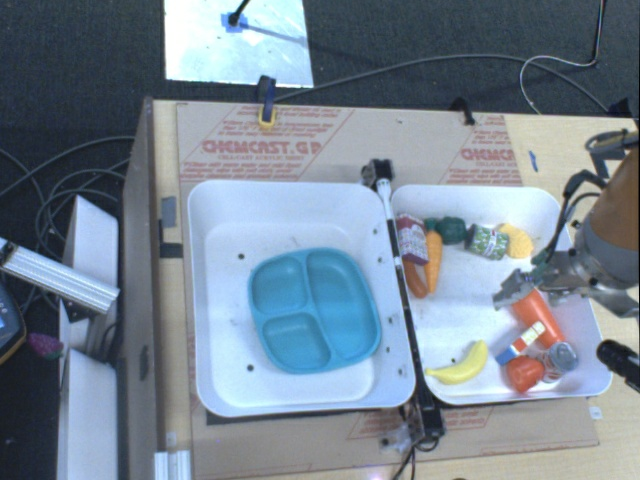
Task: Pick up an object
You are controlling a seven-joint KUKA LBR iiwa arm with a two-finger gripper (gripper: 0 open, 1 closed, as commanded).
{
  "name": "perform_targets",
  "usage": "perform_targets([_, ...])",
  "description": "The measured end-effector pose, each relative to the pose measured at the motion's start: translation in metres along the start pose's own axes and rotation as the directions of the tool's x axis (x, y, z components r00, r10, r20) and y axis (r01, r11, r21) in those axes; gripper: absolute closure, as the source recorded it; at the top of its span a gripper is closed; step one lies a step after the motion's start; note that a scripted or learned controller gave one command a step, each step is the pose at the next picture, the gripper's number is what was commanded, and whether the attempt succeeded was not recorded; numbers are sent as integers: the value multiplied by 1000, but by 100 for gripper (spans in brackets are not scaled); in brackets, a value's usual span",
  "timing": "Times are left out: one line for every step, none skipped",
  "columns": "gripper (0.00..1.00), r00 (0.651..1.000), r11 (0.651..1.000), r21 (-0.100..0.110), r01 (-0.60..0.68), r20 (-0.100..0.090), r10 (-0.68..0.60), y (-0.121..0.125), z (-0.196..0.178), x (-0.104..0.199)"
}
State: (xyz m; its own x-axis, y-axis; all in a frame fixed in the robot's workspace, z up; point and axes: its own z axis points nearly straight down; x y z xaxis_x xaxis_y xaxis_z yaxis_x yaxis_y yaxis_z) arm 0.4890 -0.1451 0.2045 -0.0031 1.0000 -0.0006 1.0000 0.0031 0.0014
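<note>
End effector (515,290): low over the right bin (545,206), reaching in from the right edge, dark fingers pointing left, just above the upper end of an orange bottle (537,315). Whether it is apart or together, I cannot tell from here; nothing can be seen gripped between its parts.

Orange bottle: lying tilted in the right bin, near the right wall, the closest candidate. Looks like light, rigid plastic with a smooth rounded body, likely to roll or slip; best taken across the narrow width at mid-body.

Neighbours below it: a red tomato-like piece (523,372), a small blue-and-white item (512,349) and a grey round piece (563,355), crowded together, touching or nearly so. A grasp low on the bottle risks snagging them.

Yellow banana (461,364): alone near the front wall, curved, probably light toy plastic; easy to span at the middle.

Carrot (425,266) and red packet (411,236): against the divider side of the bin. Green items (470,236) and a yellow piece (516,238): along the back.

Left bin (215,218): holds a blue divided plate (313,309).

Table (330,140): brown board under both bins.
</note>
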Motion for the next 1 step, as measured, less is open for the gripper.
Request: perform_targets([0,1000,1000,1,-2,-1,2,-3,118,11])
